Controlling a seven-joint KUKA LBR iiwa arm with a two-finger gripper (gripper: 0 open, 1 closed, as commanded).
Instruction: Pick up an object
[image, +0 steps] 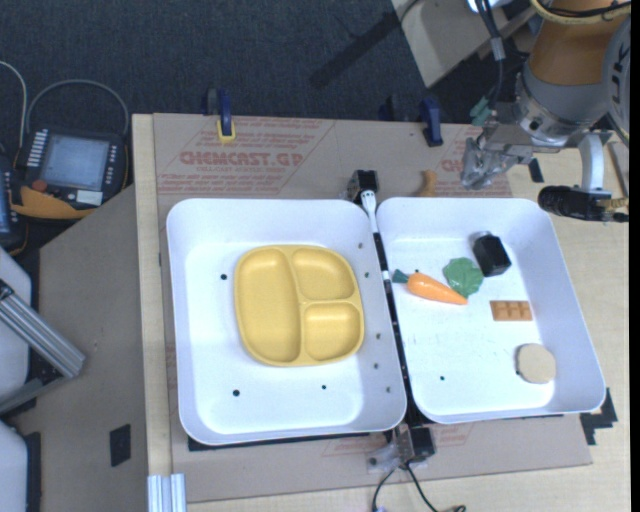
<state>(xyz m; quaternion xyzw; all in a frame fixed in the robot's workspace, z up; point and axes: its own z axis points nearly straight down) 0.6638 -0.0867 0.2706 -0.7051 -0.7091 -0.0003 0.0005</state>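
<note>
The grey 2-finger gripper (487, 165) hangs over the cardboard backing at the far edge of the desk (300, 150), just beyond the far rim of the right white bin (570, 300). Nothing sits between its fingers; whether they're spread or pressed together I can't tell, since the tips blur into the metalwork at this res.

All pickable things lie in the right bin, i.e. nearer the camera than the gripper. Closest is the small black block (490, 254), almost straight toward the camera from the fingers. Just beside it, to view-left, is the green crumpled leafy piece (462, 274), touching the orange toy carrot (436, 289). The carrot's long axis runs roughly left-right across the view, tilted slightly, w/ its green stem end toward the bin divider and its tip under the leafy piece. Further toward the camera: a small brown rectangular waffle-like tile (511, 311), and near the bin's right-front corner a round beige cookie-like disc (536, 363).

My read: approach step, no target committed yet. The black block looks like the shortest reach; the carrot would want fingers closing across its narrow width, not along its length.

The left white bin (200, 330) holds only a yellow 3-compartment plastic plate (298, 304), well apart from the gripper.

Hard to make out: the fingertips, and the arm's upper part, cut off at the top-right edge.
</note>
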